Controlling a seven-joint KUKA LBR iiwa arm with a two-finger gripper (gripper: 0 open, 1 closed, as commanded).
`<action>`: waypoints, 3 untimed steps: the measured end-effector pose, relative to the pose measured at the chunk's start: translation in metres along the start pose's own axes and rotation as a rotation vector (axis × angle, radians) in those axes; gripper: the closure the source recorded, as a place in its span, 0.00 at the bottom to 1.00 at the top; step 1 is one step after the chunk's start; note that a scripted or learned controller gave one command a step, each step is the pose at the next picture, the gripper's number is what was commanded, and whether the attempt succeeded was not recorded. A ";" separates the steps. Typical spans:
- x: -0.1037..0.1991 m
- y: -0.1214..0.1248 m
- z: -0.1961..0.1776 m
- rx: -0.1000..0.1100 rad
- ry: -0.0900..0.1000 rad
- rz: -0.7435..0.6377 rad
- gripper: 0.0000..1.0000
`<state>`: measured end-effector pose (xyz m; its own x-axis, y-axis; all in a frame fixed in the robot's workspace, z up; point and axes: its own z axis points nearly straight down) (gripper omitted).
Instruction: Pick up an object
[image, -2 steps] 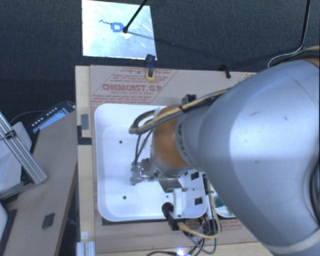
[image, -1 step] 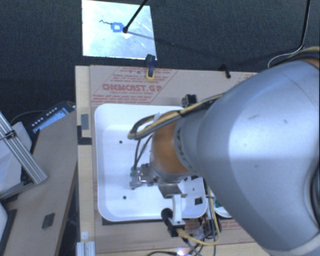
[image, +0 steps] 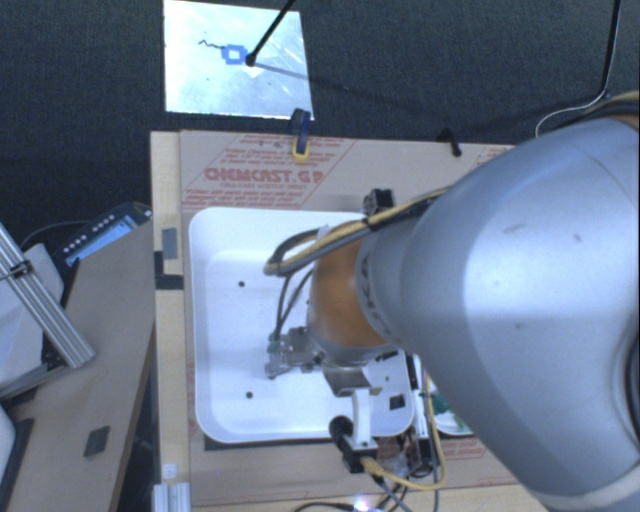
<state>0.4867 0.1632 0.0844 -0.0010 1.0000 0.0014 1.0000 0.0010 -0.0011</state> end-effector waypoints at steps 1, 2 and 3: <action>0.063 0.000 -0.041 -0.003 0.004 -0.008 0.00; 0.070 0.122 0.001 -0.008 -0.002 -0.003 0.00; 0.071 0.119 -0.011 -0.004 -0.001 -0.010 1.00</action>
<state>0.6058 0.2346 0.0956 -0.0114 0.9999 0.0000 0.9999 0.0114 0.0024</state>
